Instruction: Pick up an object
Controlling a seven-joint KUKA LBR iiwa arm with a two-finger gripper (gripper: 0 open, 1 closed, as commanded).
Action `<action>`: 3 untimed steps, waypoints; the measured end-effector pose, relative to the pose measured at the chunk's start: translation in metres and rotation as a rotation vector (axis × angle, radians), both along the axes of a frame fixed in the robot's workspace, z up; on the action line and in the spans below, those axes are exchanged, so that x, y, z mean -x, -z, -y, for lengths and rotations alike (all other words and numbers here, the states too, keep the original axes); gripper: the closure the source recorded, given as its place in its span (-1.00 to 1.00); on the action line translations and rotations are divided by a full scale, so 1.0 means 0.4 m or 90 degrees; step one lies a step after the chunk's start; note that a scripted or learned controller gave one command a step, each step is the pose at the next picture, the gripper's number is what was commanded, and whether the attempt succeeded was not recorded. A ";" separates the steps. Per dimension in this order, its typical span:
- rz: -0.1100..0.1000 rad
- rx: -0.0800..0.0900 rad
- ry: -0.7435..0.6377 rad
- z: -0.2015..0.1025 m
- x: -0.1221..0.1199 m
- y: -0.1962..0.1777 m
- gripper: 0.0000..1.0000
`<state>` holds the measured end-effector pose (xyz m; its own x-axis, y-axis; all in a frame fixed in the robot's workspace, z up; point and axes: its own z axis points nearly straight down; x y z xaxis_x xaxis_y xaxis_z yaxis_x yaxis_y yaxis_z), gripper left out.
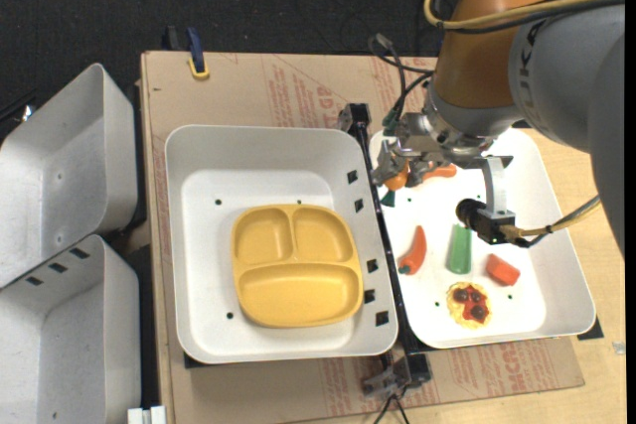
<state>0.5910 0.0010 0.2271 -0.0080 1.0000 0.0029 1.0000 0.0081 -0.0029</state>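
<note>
Dark speckled flooring with loose cables is seen behind the bench, on which two white bins sit side by side on a cardboard sheet [268, 74]. A yellow divided tray [296, 265] is held in the left bin [189, 213]. The right bin [556, 213] is taken as landmark: the gripper [412, 154] is poised over its far-left corner, above a small orange piece [397, 181]. Whether the fingers are open or closed cannot be told. Toward the bin's middle a red pepper [414, 250], a green block [459, 248] and a small red piece [503, 270] are noted; a toy pizza [469, 304] lies near its front. Approach step is judged underway; a descent onto one item is called for.
</note>
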 end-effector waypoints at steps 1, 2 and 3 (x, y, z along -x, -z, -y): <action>0.000 0.000 0.000 -0.141 0.029 -0.003 1.00; -0.001 0.001 0.001 -0.246 0.095 0.017 1.00; 0.001 0.002 0.005 -0.238 0.092 0.015 -1.00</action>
